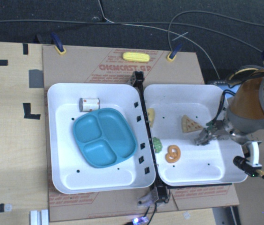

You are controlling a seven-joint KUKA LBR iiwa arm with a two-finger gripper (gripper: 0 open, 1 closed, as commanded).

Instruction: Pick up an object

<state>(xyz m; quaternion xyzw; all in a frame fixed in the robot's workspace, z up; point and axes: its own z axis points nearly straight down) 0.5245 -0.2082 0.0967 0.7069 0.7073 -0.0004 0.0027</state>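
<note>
In the right bin (216, 172), the fingers (202, 139) hang low beside the tan wedge (189, 124); their spread cannot be told. Nothing visibly held. Recommended: centre over the wedge, descend squarely, then close.

Two white bins (57, 139); one blue tray (105, 137); one pretzel (173, 153); one yellow banana (135, 56)

Bench top (10, 139): pale wood grain with black tape marks (29, 110). Brown printed cardboard sheet (118, 69) lies on it, held by 2 blue-and-yellow clamps (58, 44). Dark carpet (132, 8) beyond, crossed by loose cables (188, 18).
</note>
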